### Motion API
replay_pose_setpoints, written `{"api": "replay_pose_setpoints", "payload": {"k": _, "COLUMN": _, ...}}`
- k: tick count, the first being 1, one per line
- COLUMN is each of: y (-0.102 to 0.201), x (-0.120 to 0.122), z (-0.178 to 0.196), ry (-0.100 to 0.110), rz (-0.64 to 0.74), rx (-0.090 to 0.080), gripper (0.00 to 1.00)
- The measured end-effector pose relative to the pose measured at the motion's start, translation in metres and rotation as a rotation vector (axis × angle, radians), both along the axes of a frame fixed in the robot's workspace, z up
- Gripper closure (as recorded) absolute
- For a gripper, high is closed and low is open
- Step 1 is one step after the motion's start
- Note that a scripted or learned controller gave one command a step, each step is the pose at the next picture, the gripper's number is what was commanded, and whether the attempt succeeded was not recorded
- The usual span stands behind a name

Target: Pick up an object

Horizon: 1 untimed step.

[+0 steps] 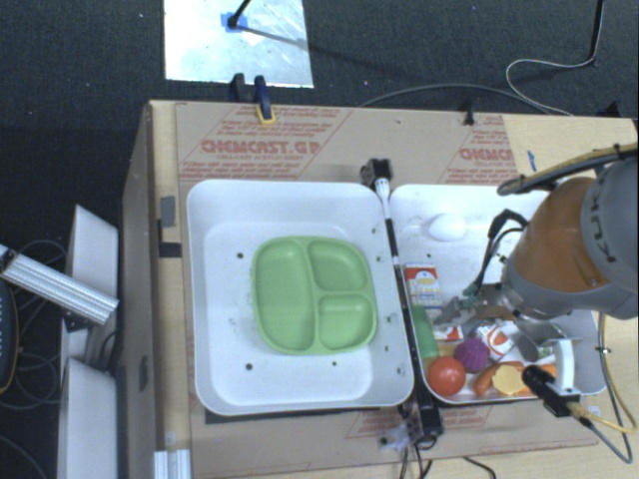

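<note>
The gripper (477, 312) is low in the right bin (469, 203), among toy food (469, 362); the arm (564, 252) hides part of it.

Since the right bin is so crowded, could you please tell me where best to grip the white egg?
Probably grip the egg across its narrow middle, coming straight down from above. It lies alone in the far part of the right bin, apart from the pile of toy food, so the jaws have room on both sides.
</note>
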<state>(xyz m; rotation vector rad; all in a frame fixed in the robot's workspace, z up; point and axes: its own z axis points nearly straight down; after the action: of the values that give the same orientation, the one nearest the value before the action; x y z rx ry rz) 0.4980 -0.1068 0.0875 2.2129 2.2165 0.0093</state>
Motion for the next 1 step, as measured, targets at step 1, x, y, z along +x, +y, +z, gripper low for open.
{"api": "replay_pose_setpoints", "payload": {"k": 1, "y": -0.0242, "x": 0.1085, "z": -0.0022, "ry": 0.006, "rz": 0.003, "rx": 0.001, "gripper": 0.00}}
